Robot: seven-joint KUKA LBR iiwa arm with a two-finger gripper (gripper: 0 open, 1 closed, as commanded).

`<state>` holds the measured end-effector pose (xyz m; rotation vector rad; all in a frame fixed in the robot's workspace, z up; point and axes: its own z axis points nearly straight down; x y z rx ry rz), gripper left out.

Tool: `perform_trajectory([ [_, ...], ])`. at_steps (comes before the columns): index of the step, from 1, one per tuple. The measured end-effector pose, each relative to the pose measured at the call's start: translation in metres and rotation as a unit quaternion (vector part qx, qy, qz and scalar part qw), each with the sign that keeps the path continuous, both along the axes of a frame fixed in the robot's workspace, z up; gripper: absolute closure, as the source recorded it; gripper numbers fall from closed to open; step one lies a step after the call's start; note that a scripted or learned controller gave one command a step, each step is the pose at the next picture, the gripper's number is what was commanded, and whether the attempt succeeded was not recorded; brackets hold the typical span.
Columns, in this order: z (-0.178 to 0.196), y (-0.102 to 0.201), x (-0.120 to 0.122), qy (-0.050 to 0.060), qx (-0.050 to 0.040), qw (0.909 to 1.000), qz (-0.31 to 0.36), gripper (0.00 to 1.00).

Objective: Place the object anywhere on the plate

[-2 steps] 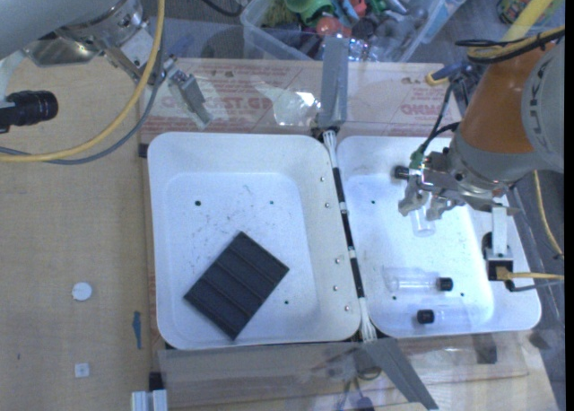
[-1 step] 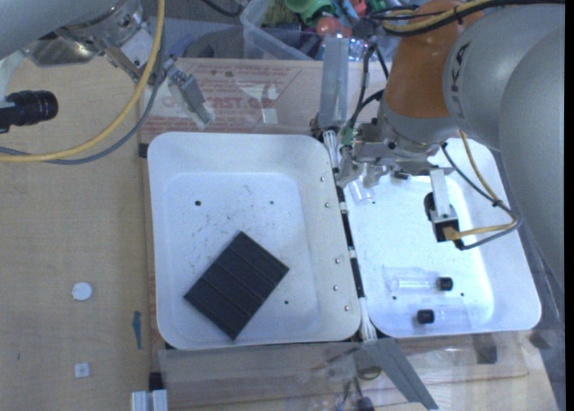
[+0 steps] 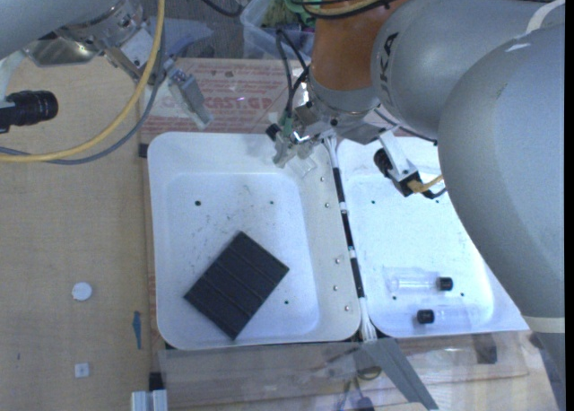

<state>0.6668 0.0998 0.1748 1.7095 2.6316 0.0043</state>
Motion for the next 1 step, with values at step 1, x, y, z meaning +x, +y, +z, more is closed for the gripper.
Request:
perform_trajectory([
  [1,0.0083,0.0691,0.0,-0.001,0.0,0.9968,0.08,1.0],
])
